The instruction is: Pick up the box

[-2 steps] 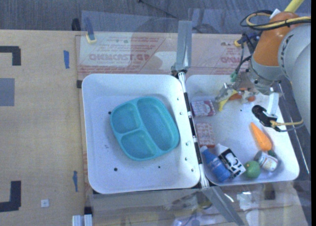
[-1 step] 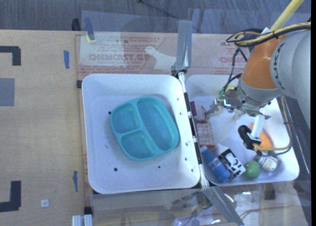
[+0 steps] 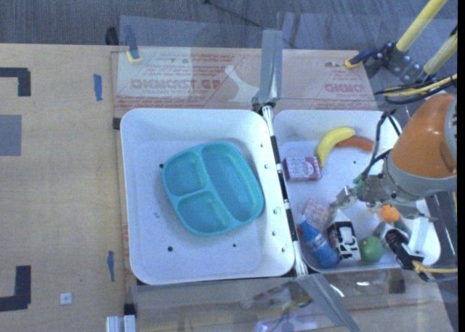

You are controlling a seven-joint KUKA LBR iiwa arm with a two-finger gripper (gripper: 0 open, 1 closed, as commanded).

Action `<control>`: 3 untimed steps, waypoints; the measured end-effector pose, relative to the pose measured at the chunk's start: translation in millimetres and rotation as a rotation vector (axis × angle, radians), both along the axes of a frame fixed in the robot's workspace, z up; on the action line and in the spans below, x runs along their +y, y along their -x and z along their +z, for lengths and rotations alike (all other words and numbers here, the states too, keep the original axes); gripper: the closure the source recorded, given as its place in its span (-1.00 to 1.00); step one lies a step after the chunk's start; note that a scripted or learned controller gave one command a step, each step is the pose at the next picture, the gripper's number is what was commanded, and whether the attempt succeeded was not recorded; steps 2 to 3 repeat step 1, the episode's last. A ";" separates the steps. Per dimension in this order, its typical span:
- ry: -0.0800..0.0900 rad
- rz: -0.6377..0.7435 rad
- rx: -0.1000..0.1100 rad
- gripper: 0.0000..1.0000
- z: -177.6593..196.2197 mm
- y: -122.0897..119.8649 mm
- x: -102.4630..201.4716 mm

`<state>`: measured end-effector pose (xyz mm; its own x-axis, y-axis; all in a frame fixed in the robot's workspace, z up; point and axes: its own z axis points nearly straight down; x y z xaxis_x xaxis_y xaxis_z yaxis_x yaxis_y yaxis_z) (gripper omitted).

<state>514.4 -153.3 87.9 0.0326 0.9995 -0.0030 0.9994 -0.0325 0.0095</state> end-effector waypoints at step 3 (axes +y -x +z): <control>0.000 -0.049 -0.002 -1.00 -0.3 -90.6 32.7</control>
